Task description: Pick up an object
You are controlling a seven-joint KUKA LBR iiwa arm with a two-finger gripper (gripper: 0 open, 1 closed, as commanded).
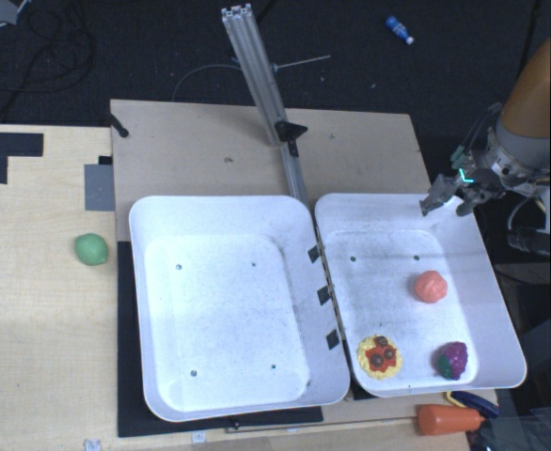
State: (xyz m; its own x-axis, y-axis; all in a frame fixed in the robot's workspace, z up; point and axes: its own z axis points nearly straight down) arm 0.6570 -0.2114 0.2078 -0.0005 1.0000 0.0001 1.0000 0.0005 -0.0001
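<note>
One end effector (451, 199) | fingers parted, nothing between them | above right bin's (501, 294) far rim

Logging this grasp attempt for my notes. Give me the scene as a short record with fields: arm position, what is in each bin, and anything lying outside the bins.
gripper: gripper above the far right rim of the right bin, nothing seen between its jaws
right bin contents: pink ball, purple grapes, yellow round toy with red spots
left bin: left bin, white
outside bins: green ball left on the bench; orange carrot-like object at the near edge
</note>
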